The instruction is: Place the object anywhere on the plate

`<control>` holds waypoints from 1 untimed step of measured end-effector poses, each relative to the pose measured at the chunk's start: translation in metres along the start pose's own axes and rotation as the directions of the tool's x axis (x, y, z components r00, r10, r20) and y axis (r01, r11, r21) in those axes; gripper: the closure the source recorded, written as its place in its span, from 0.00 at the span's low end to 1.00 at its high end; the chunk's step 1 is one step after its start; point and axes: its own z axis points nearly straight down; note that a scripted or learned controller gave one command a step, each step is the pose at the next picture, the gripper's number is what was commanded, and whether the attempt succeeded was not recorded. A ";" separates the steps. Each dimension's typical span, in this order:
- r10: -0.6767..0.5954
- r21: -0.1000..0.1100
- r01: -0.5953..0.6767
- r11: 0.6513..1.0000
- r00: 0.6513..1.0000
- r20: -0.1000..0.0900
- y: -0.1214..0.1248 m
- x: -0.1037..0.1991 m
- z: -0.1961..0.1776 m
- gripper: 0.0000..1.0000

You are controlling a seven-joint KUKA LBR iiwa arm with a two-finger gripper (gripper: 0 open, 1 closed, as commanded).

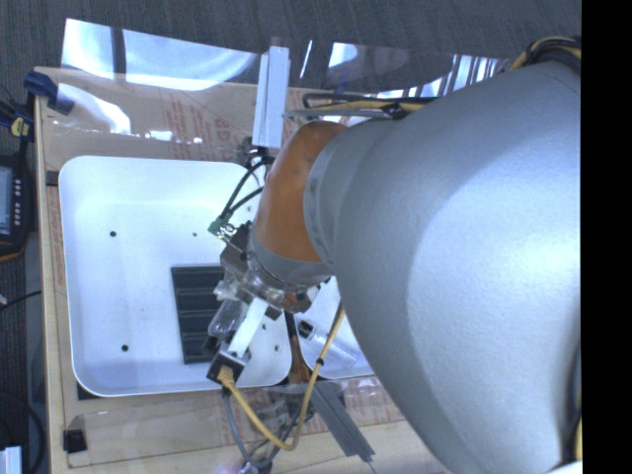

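Observation:
A dark ribbed rectangular plate (193,299) lies in the lower right part of the left white bin (118,196). My gripper (221,326) hangs right over the plate's right edge and covers part of it. The grey arm with its orange band (291,200) reaches in from the right above it. Whatever sits under the gripper is hidden by the wrist and its white mount (252,334).
The bulky grey arm (464,265) covers most of the right bin; only a sliver of it (341,358) shows. Cables (262,423) dangle over the bench's front edge. A white upright bar (271,92) stands behind the bins. The left bin's left half is bare floor.

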 end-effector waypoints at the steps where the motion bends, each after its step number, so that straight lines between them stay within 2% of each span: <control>1: -0.383 0.003 0.383 0.924 0.924 0.002 -0.020 0.022 0.035 1.00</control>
